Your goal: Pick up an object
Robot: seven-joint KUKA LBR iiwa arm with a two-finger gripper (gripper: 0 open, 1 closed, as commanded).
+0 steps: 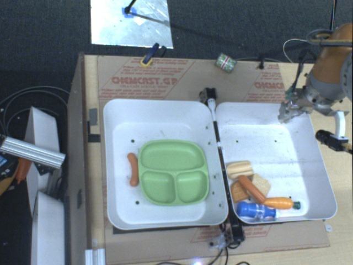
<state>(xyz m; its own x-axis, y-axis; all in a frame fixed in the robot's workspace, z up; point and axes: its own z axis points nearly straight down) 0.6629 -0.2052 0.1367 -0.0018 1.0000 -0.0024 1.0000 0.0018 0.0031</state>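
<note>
Surface (165,76): brown cardboard sheet with red print, carrying two shallow white bins side by side, black divider strip between them.

Left bin (118,148): green three-compartment plate (174,171) roughly centred; sausage (132,169) lying just left of it on the bin floor, apart from the plate.

Right bin (276,142): objects clustered in the near-left corner. Bread roll (239,169) at top of pile, cracker-like slices (259,186) below it, second sausage (251,188) lying diagonally across them. Blue bottle (255,211) on its side at the near wall, carrot (279,203) touching its top edge. Rest of bin floor bare.

Arm (331,70) in from right, orange band visible, hanging over far-right corner of right bin. Claw (288,110) near the far wall, well apart from the object pile, nothing seen between its tips. Open or clenched: cannot tell, too small and blurred.

Off the bins: small green-striped roll (225,62) at far edge of cardboard, yellow-and-black clip (150,56) at far left edge.

Room: dark carpet floor, shiny metal sheet (131,15) beyond the surface with blue tape spot. Black cables (33,101) looping on left, silver bar (32,151) and white blocks beside them.
</note>
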